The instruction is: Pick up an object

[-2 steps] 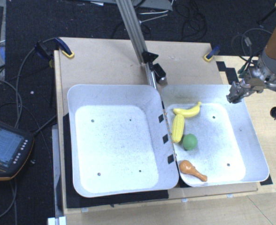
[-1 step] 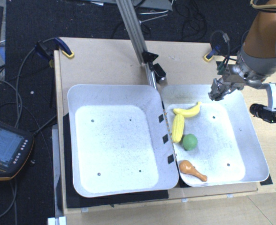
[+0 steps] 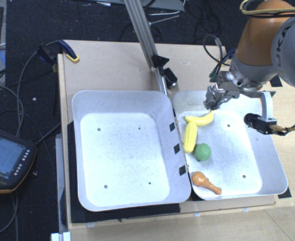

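A: What do we see on the bench [image 3: 112,59]?

B: We see two white bins side by side. The left bin [image 3: 87,109] is the big one. The right bin [image 3: 258,159] has the toys in it.

A: Which toys do we see?

B: We see a yellow banana [image 3: 201,119] near the far edge of the right bin. A yellow corn cob [image 3: 189,137] lies just under it, along the left edge, and the two touch at the top. A green ball [image 3: 203,152] sits just beside the low end of the corn cob. An orange gourd [image 3: 204,182] lies near the near left corner of the bin, apart from the ball.

A: Where is the arm [image 3: 268,39]?

B: We see it come in from the right. It is grey with an orange band on it. The gripper [image 3: 213,98] hangs over the far edge of the right bin, just above the thin end of the banana.

A: Is the claw holding a toy?

B: We see no toy in it. All four toys lie on the floor of the bin. We cannot tell if the claw is wide or pinched, it looks too dark and small.

A: What else do we see?

B: We see a small screen box [image 3: 7,157] on the floor by the left side of the bench.
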Controlling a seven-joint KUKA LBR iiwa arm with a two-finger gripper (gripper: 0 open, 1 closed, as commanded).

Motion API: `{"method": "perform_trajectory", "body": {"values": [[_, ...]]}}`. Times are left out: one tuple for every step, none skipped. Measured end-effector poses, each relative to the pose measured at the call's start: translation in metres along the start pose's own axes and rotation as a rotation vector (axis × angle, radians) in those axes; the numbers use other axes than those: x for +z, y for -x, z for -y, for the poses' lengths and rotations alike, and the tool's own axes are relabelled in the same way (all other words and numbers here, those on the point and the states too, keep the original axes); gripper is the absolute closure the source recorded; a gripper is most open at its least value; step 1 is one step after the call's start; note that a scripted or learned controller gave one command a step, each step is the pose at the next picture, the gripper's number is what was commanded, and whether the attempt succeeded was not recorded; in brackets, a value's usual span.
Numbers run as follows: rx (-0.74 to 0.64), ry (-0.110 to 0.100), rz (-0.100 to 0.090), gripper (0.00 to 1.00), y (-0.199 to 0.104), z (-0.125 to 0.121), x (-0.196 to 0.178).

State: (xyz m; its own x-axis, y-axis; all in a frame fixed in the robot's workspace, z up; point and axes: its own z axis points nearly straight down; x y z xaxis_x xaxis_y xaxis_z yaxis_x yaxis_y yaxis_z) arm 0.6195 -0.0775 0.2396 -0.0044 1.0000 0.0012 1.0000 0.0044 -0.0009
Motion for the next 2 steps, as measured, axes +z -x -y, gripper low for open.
{"method": "perform_trajectory", "body": {"values": [[-0.001, 0.001, 0.0, 1.0, -0.059, -0.001, -0.007], [-0.001, 0.0, 0.0, 1.0, -0.122, -0.002, -0.005]]}}
